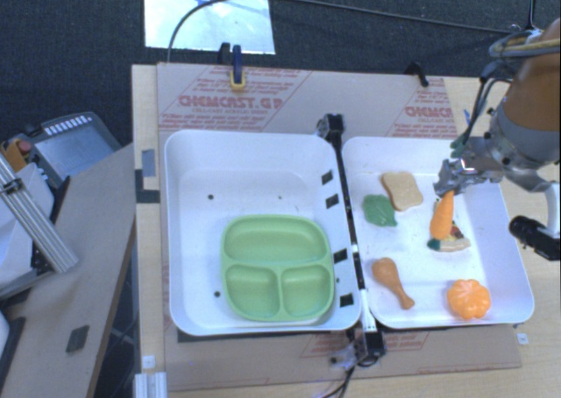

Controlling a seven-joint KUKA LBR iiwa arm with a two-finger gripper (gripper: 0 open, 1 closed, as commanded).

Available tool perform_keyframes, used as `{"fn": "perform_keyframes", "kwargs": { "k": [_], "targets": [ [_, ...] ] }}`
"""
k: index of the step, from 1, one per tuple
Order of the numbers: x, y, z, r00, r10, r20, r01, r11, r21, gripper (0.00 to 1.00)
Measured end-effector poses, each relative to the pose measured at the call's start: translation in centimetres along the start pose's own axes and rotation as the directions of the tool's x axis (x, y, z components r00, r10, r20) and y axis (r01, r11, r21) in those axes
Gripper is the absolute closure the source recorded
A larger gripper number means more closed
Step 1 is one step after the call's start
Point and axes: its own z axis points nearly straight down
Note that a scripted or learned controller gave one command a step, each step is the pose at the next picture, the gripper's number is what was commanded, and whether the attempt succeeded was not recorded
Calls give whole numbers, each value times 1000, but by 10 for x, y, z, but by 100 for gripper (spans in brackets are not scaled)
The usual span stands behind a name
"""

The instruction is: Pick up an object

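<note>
On the far left of the bench [96, 238] sit a grey device and a metal rail, nothing I need. Next comes the left bin [188, 212], which carries a green divided plate [278, 266] toward its front edge. Past the black clips on the seam is the right bin [517, 300], and here are all my candidates: a green leafy piece [379, 210] beside a slice of toast [402, 190], a drumstick [394, 282] lying nearer the front, an orange pumpkin-like fruit [469, 298] at the front right, and a carrot [443, 215] standing almost upright with its tip on a small flat slice [452, 243].

My claw [455, 176] hangs right at the carrot's top end, touching or just above it. I cannot tell from here whether it is apart or together, nor whether the carrot is truly in my grip; it may only be leaning there.

I judge the carrot to be the thing in hand. To do this well, I should make sure the grip sits around the thick upper part, not pinching the very end, where a smooth tapered toy would likely squirt out. Closing squarely across its width and then lifting straight up, slowly, should keep it from swinging or dragging the slice along. If the carrot stays down when I rise, I should come back lower and try again.
</note>
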Motion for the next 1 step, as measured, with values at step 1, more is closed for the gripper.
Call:
{"fn": "perform_keyframes", "kwargs": {
  "k": [1],
  "targets": [
    [54, 12, 14, 1000, -5, -3, 5, 1000, 7, 100]
  ]
}}
